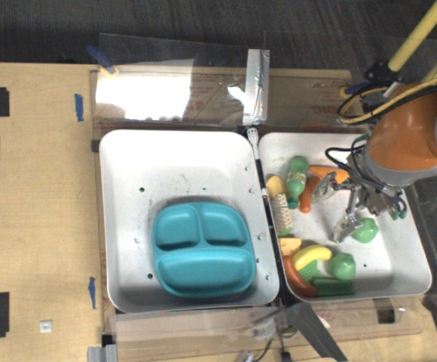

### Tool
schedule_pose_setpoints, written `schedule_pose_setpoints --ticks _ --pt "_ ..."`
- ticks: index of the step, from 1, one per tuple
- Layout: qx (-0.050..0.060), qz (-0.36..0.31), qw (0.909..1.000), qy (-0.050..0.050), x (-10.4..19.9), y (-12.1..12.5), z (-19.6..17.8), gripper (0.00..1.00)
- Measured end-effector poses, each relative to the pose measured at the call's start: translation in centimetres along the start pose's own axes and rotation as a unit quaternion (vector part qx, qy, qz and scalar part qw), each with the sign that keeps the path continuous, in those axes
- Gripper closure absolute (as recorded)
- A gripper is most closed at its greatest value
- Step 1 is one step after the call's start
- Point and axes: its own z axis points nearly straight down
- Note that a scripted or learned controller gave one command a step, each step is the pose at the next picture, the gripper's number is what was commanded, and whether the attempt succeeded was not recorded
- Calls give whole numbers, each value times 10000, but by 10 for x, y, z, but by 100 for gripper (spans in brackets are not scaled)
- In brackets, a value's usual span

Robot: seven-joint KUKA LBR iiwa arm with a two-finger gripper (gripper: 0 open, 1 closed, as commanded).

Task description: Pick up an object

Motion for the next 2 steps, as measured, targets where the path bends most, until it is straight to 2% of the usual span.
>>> schedule_pose_setpoints --ticks 1,2 --pt "-11 418 9991 1 -53 42 1 0" --pt "-7 320 9995 15 -24 39 0 0"
